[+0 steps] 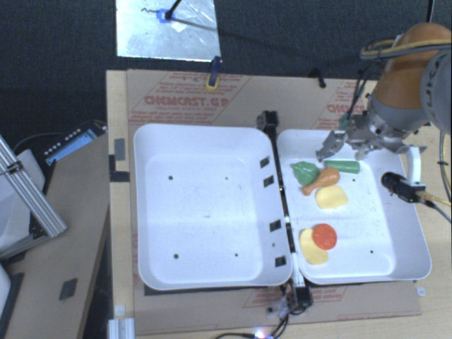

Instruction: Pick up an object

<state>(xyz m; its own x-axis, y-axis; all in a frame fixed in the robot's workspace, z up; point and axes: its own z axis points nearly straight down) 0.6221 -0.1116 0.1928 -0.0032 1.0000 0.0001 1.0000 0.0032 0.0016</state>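
Observation:
My gripper (349,149) hangs over the back of the right bin (406,260), open, with nothing between its fingers. Just in front of it lies a green cylinder-shaped toy (342,166), apart from the fingertips. To the left of that sit a green leafy piece (304,170) and an orange drumstick-shaped piece (322,180). A pale yellow lump (330,198) rests in the bin's middle. Nearer the front, a red disc (325,236) overlaps a yellow piece (312,248).
The left bin (152,189) stands beside the right one, with black clips (269,182) along the shared wall. A cardboard sheet (191,97) lies under both bins. The arm's orange band (417,37) rises at the right.

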